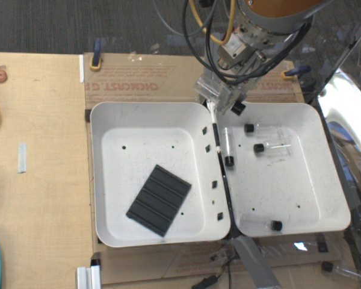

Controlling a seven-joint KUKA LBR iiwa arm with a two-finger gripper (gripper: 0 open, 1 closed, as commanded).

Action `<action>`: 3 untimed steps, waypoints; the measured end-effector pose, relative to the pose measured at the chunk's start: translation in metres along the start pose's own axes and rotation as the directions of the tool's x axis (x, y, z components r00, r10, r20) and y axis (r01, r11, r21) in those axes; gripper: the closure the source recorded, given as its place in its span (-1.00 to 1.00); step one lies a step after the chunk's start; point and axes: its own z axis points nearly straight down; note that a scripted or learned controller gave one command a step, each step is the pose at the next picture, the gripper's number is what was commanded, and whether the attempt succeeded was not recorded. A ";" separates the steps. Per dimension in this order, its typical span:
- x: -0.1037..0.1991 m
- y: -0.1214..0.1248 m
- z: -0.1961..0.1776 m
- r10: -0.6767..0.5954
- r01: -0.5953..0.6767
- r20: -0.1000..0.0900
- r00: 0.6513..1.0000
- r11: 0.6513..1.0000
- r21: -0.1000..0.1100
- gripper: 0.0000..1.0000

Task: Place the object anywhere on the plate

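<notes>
A dark ridged rectangular plate (160, 199) lies at a slant in the front middle of the left bin (108, 125). My gripper (220, 103) hangs over the back end of the divider between the two bins, well behind the plate and to its right. Several clear tubes with black caps lie in the right bin (325, 179). One tube (227, 147) runs along the divider just in front of the gripper. Another tube (272, 147) lies near the bin's middle. A small black piece (239, 108) shows right beside the gripper; I cannot make out whether it is held.
Loose black caps sit in the right bin at the back (249, 127) and near the front rim (277, 225). Cardboard (144, 77) lies behind the bins, held by clamps. A wooden bench top (36, 161) stretches to the left. Cables loop above the gripper.
</notes>
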 end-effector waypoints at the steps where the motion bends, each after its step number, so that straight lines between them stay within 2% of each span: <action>1: -0.055 0.087 -0.012 -0.614 0.614 0.003 0.790 0.790 -0.001 1.00; 2: -0.090 0.046 0.132 -0.721 0.721 0.003 0.693 0.693 -0.003 1.00; 3: -0.109 -0.036 0.254 -0.685 0.685 0.003 0.728 0.728 -0.003 1.00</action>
